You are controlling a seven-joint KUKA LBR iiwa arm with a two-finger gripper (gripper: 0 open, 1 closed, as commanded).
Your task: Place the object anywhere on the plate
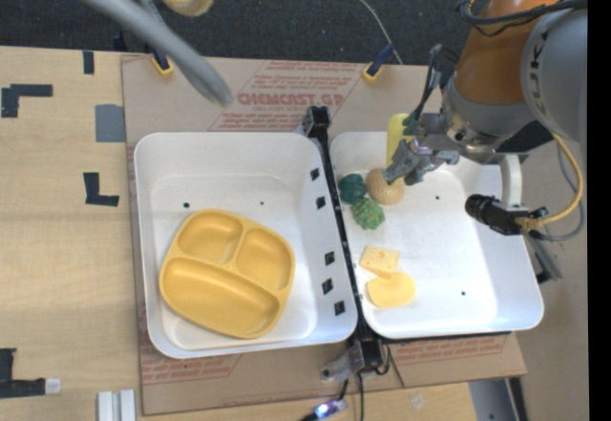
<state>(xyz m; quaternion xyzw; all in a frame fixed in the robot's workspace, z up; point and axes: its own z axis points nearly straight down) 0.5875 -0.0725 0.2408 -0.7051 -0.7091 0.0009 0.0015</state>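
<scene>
- Beside the black divider [329, 209] between the two shallow white bins, the right bin [477, 295] holds a tan, rounded potato-like toy [384, 188], with a dark green lump [352, 187] and a green broccoli-like piece [368, 213] nearby.
- Right of that divider, the grey arm's claw [409, 164] sits touching the tan toy; its opening I cannot tell.
- Left of the divider lies the yellow compartmented plastic plate [226, 272].
- Risk: crowded neighbours could deflect a grasp, and the round toy may slip.
</scene>
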